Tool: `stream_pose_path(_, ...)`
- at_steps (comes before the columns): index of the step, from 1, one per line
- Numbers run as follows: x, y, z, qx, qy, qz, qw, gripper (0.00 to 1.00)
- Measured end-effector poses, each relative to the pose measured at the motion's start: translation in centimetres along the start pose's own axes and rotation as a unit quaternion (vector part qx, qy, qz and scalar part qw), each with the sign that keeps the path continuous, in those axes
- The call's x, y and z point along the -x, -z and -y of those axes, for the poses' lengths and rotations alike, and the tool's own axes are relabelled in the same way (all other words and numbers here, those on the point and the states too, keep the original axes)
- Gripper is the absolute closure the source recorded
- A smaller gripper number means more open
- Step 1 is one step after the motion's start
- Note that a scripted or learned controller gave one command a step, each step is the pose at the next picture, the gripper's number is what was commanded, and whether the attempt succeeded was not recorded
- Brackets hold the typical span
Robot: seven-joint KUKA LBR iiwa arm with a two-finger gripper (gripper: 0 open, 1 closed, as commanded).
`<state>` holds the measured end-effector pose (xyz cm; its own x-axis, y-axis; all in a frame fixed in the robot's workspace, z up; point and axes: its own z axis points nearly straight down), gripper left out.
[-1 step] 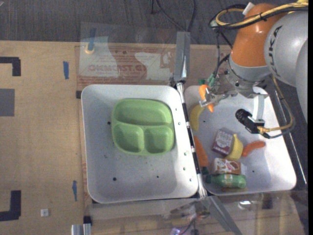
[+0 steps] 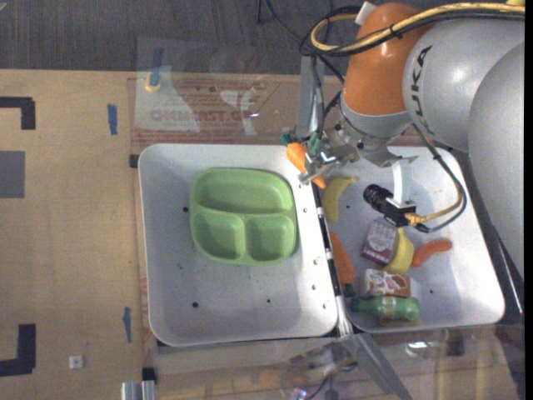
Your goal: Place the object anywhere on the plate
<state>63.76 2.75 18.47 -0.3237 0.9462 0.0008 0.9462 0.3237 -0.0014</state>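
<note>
A light green divided plate (image 2: 243,215) lies in the left bin (image 2: 166,248), with nothing on it. My gripper (image 2: 306,162) hangs over the upper end of the wall between the two bins, just past the plate's upper right corner. A small orange toy carrot (image 2: 296,154) with a green top sits at the fingertips, and the fingers look shut on it. The carrot is lifted off the bin floor and lies apart from the plate.
The right bin (image 2: 475,298) holds a banana (image 2: 336,197), a second long carrot (image 2: 341,258) along the dividing wall, a dark red packet (image 2: 380,242), a yellow fruit (image 2: 403,254), an orange piece (image 2: 432,250), a small carton (image 2: 386,283) and a green bottle (image 2: 388,308).
</note>
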Motion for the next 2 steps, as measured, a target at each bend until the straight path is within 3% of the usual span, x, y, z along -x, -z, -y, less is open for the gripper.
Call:
stream_pose_path(1, -8.5, -1.3, 0.0, 0.000, 0.009, 0.000, 1.0000, 1.00)
stream_pose_path(2, -12.0, -0.3, 0.3, 0.000, 0.038, 0.000, 0.9993, 1.00)
